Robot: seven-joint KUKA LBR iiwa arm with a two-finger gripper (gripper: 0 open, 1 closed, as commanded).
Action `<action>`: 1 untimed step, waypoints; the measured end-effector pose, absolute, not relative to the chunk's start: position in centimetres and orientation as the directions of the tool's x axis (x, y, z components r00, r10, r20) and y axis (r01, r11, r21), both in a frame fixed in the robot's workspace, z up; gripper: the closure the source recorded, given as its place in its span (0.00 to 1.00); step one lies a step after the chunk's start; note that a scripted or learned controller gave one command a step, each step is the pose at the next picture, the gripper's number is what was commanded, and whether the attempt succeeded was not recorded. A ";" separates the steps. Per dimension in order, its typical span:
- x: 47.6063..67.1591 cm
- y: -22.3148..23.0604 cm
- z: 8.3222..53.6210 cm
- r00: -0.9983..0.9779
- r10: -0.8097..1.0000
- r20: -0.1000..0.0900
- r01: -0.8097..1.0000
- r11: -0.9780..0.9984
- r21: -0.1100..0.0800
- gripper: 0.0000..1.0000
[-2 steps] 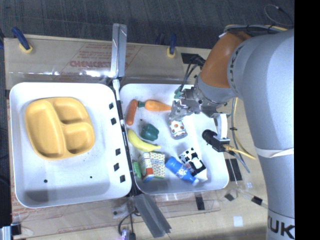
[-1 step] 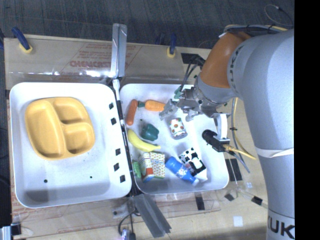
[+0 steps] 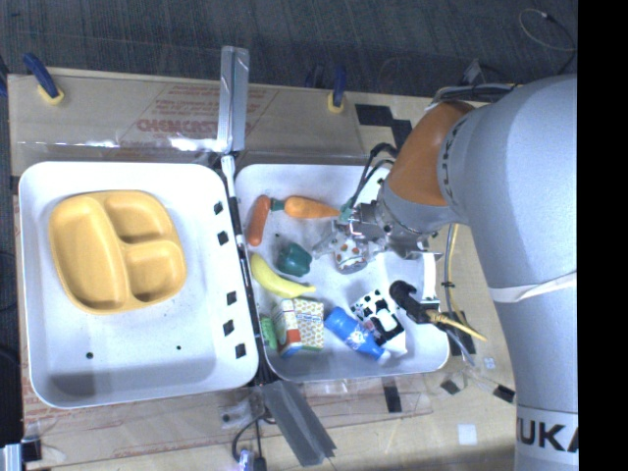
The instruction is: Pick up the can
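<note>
Pincer: the pincer hangs low over the middle of the right bin, pointing down, a stance that suits a grasp from above
Pincer state: cannot tell whether it is spread or pressed together; metal parts and cable blur the tip
Can: the small pale, speckled can sits directly under the pincer's tip, touching or nearly touching it; whether it is pinched cannot be judged
Why there: the can looks to stand in a small gap among the clutter, so a descent from above is likely the one clean way in
Neighbours: a green piece lies just beside the pincer on the side away from the arm; a carrot lies just beyond the tip, towards the far rim
Nearer clutter: the banana, carton and blue bottle lie towards the near rim, apart from the can
Open room: bare bin floor shows beyond the carrot; straight up is free
Edges: the bin walls are well apart from the pincer, so a lift should clear them
Risk: a sideways drag would probably knock the green piece or the carrot
</note>
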State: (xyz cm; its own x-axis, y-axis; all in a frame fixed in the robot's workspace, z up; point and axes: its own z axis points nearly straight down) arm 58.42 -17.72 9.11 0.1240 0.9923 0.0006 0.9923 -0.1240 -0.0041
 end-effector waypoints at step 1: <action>56.9 -16.3 10.6 0.417 0.909 0.001 0.909 -0.417 -0.007 0.00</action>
